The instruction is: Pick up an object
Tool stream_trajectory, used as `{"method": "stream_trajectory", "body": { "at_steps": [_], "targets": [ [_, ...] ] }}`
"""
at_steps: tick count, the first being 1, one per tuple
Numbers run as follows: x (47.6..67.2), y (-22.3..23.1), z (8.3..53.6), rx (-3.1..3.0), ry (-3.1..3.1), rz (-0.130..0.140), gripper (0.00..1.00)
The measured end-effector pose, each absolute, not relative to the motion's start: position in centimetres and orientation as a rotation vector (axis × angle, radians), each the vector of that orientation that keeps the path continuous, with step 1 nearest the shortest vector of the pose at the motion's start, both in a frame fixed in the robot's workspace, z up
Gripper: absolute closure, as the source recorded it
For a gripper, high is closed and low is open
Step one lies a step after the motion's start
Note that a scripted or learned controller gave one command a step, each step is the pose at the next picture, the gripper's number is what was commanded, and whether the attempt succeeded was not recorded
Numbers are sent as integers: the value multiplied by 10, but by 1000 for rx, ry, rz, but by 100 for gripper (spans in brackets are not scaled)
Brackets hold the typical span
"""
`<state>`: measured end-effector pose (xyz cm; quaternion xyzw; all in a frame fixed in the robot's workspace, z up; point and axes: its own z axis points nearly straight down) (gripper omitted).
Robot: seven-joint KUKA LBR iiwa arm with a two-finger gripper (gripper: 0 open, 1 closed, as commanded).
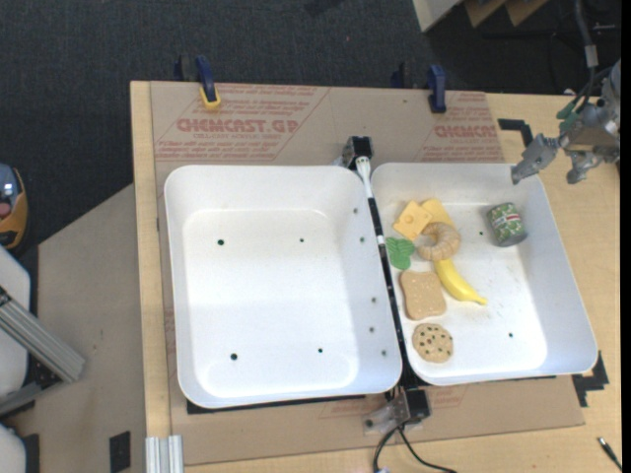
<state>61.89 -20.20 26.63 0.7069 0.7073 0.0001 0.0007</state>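
The right bin point(552, 294) holds several toy foods. A green can point(506, 224) lies near its back right corner. Yellow cheese point(418, 217), a tan doughnut point(439, 239) and a green leafy piece point(399, 253) cluster by the divider. In front of them lie a banana point(459, 283), a toast slice point(423, 295) and a cookie point(432, 342). My gripper point(554, 164) hangs over the bin's back right rim, above and to the right of the can. It is open, with its fingers spread and nothing between them.
The left bin point(197, 294) sits beside the right one, with a black clip point(357, 150) at the back of the seam between them. Two blue clamps point(207, 75) point(435, 83) hold the cardboard sheet at the bench's far edge.
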Motion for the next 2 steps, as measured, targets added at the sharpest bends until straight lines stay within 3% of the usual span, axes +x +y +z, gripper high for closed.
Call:
{"method": "stream_trajectory", "body": {
  "at_steps": [1,2],
  "targets": [
    [646,-199,142,2225,2230,-7,0],
    [606,-149,80,2225,2231,-5,0]
  ]
}}
